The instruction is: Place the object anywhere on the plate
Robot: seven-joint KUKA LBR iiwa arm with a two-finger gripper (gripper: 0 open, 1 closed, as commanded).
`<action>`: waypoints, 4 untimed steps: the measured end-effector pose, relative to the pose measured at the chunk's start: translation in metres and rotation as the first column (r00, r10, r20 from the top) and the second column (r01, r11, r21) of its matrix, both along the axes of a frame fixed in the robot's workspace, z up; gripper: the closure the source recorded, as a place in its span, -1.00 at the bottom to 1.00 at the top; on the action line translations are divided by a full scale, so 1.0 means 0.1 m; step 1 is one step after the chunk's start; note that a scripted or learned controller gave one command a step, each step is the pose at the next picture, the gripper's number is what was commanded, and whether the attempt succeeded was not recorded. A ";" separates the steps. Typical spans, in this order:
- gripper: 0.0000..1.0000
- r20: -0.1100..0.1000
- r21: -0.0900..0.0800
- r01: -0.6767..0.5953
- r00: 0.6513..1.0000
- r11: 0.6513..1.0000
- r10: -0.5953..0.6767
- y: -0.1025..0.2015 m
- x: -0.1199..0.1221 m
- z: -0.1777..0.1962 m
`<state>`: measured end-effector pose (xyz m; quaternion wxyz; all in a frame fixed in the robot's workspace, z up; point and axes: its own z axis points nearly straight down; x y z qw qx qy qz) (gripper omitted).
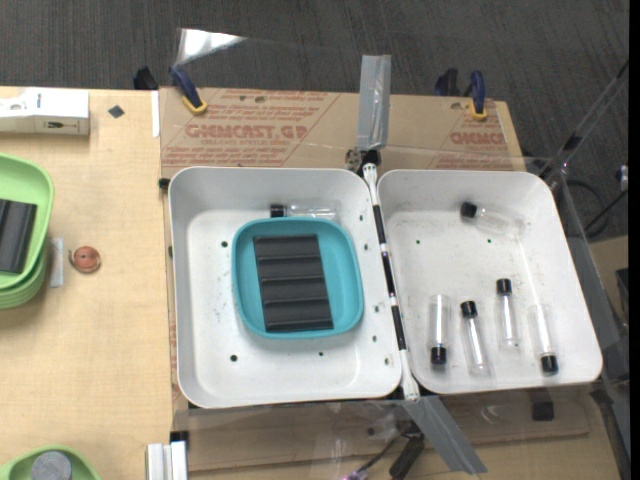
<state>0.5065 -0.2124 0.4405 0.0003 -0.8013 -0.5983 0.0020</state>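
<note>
Pre-grasp: vials (470, 336) lie lower right; teal plate (247, 268) centre-left awaits. Gripper state: cannot tell. Next: pick one vial.

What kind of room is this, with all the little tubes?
Probably a workshop or lab for testing. Two white bins sit on a wooden bench, a cardboard sheet is held by clamps, and small clear tubes lie sorted in one bin.

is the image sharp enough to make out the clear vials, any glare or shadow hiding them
Camera view: evenly lit and fairly sharp, with soft shadows only. The clear vials in the right bin nearly vanish against the white, their black caps marking them. A vial behind the teal plate in the left bin is equally faint. The plastic sheet at top left catches glare.
</note>
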 end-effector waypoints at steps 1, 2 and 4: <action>-1.00 -0.001 0.000 0.058 0.998 0.998 -0.058 -0.03 0.64 -0.01; -1.00 -0.001 0.000 0.058 0.998 0.998 -0.058 -0.03 0.64 -0.01; -1.00 -0.001 0.000 0.058 0.998 0.998 -0.058 -0.03 0.64 -0.01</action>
